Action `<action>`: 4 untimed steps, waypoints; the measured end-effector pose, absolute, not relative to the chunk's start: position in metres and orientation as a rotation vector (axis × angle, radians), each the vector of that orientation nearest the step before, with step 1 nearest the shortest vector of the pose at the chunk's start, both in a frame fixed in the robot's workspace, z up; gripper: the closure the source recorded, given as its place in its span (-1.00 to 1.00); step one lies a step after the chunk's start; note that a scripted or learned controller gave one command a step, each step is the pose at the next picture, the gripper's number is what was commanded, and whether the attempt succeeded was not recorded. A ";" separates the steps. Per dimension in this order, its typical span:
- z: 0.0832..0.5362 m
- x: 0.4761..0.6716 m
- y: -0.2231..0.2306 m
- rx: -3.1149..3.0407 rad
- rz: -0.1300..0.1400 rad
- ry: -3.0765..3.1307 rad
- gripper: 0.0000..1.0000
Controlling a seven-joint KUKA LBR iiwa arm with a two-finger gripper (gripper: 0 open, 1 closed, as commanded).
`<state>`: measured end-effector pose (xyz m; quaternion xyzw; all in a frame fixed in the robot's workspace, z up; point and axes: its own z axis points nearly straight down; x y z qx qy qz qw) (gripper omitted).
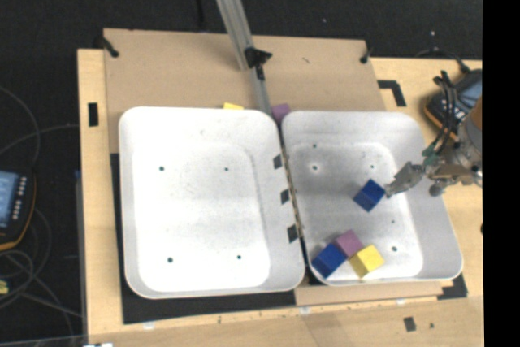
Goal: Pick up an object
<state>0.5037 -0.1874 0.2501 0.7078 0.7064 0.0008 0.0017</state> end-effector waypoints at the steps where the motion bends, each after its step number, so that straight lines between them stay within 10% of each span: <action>1: 0.126 0.571 -0.215 2.208 0.014 2.213 -1.00; 3: 0.097 0.610 -0.128 2.211 0.003 2.228 -1.00; 4: 0.108 0.609 -0.133 2.212 0.001 2.226 1.00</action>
